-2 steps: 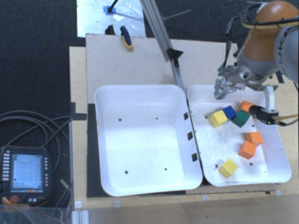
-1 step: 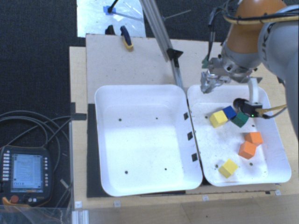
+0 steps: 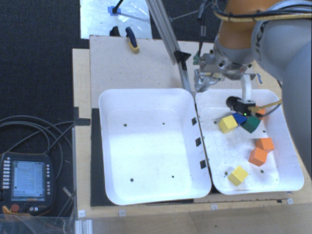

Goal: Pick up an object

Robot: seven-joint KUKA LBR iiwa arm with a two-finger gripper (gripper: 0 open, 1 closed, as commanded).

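Observation:
My gripper (image 3: 202, 83) hangs over the far left corner of the right bin (image 3: 219, 179), above the rim between the two bins. Nothing shows in its grasp. In the right bin lie a yellow cube (image 3: 227, 124), a blue block (image 3: 239, 118) and a green block (image 3: 251, 125), bunched together near the far side. Two orange cubes (image 3: 265, 144) (image 3: 258, 156) touch each other toward the right wall. Another yellow cube (image 3: 238, 175) sits near the front. The blocks all lie to the right of the gripper and nearer the front.
The left bin (image 3: 146, 145) stands beside the right one. A slanted metal rod (image 3: 163, 23) crosses the back of the bench, ending close to the gripper. A yellow-and-blue tool (image 3: 131, 39) lies at the far left. A teach pendant (image 3: 27, 182) sits off the bench.

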